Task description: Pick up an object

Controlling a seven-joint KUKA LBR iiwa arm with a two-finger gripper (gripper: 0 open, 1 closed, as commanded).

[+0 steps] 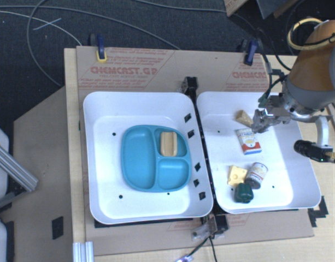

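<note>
The grey two-finger gripper (260,125) hovers just above a small red-and-white carton (248,142) (tan wedge (243,117) beside it); jaw opening cannot be told.

The grey arm, with its orange band above the wrist, reached in from the right at the upper edge. Its end effector (261,122) pointed down and leftward, hanging low.

Divided tray (140,165) in left bin (101,124), block (168,143) in its upper right compartment, right bin (298,173) holding carton (248,142), can (257,174), wedge (237,175) (just left of can)
</note>
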